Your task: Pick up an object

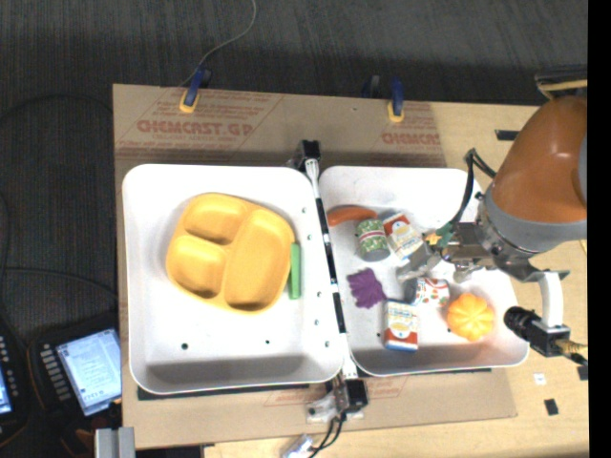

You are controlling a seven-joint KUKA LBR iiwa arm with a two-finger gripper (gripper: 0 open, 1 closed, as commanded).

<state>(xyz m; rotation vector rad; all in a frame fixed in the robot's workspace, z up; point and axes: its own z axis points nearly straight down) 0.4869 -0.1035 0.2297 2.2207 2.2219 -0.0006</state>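
My gripper (423,259) hangs low over the middle of the right bin (382,177), reaching in from the right under the orange band of the arm. It is just right of a small white carton (402,234) and a green can (372,241), and directly above a red and white item (434,290). A purple piece (365,286) lies to its left. In front of it stands another carton (403,325), with an orange fruit (471,317) to the right. An orange carrot (349,215) lies at the back left of this bin.
The left bin (153,351) holds a yellow divided plate (230,249) with a green stick (295,271) along its right side. Cardboard lies under both bins, clamped at the far edge. A screen (88,368) sits off the bench at the lower left.
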